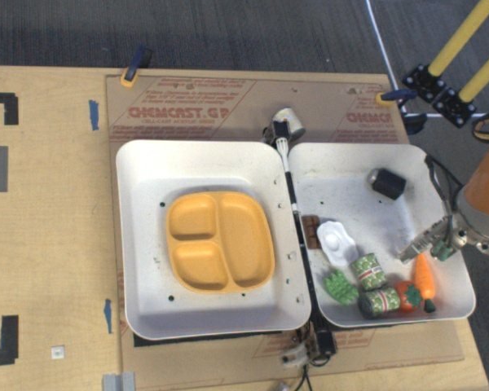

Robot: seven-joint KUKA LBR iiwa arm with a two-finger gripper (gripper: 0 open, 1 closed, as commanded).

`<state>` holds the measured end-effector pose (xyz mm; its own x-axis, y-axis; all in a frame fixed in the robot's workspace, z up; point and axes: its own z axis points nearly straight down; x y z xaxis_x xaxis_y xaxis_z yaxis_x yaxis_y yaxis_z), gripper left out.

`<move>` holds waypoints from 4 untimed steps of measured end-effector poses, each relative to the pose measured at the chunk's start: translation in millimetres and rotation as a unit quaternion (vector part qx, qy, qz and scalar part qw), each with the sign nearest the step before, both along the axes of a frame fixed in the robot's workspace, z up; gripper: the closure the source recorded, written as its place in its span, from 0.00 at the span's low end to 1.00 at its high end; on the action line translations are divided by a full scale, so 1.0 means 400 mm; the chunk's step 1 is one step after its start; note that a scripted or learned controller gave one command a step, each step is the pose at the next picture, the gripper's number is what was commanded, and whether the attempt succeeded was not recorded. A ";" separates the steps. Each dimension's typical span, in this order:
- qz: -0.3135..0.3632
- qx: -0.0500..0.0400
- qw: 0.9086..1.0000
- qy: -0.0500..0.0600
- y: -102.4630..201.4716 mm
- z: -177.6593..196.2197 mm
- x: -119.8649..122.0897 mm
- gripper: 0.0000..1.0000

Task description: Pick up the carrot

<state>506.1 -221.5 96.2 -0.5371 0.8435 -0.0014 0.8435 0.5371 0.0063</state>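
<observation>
**Near the right wall of the right bin: tool beside the carrot**

At the right edge of the right bin (310,169) the tool (428,247) hangs low, just above the top end of the carrot (425,277). Whether it touches the carrot, or whether it is spread or pressed together, I cannot tell (the metal parts are small and blurred). Most of the arm (482,187) is cut off by the frame edge.

The carrot lies near the bin's front right corner, next to a red piece (408,296) that is hard to identify. Two green cans (373,283) lie close by, one partly covering a green leafy toy (339,286). A white object (334,241) hides part of a brown bar (311,230). A black block (388,183) lies apart. The left bin (138,218) holds a yellow divided plate (220,239).
</observation>
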 end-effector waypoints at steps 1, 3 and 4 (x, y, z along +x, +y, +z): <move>-0.056 -0.001 0.998 0.002 0.202 0.222 -0.065 1.00; -0.054 -0.001 0.999 0.002 0.221 0.162 -0.065 1.00; 0.101 -0.002 0.995 0.002 0.104 -0.026 -0.061 1.00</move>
